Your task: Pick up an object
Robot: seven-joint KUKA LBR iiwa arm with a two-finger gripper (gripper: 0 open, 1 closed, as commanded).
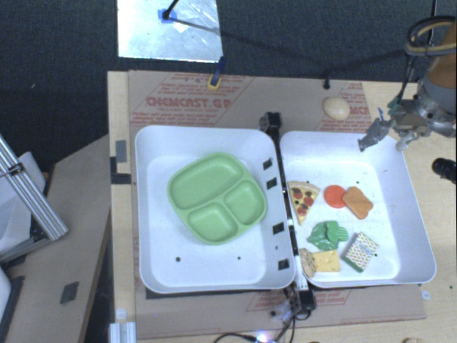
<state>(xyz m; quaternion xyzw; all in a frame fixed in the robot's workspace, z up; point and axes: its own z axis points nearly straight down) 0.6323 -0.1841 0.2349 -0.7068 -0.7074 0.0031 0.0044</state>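
While the gripper (386, 135) hung above the far right corner of the right bin (410, 191), its two fingers stood spread apart with nothing between them. All the candidates for picking lay lower in that bin: a toy pizza slice (303, 199) near the divider, a red tomato slice (334, 196) touching an orange bread-like piece (358, 202), a green leafy piece (328, 234) below them, a yellow cheese wedge (323, 261) at the near edge, and a patterned packet (360, 251) beside it. The left bin (153, 156) carried a green divided plate (216, 197). A cream ball (336, 108) sat on the table (235, 95) outside the bins, near the gripper.

Judging by this layout, the approach step was in hand. To do it well, the arm would best pick a piece with free space around it; the pizza slice or the packet looked easier than the touching tomato and bread. The fingers should straddle the chosen piece's narrow side, descend straight, and close only when low enough to catch such flat toys.
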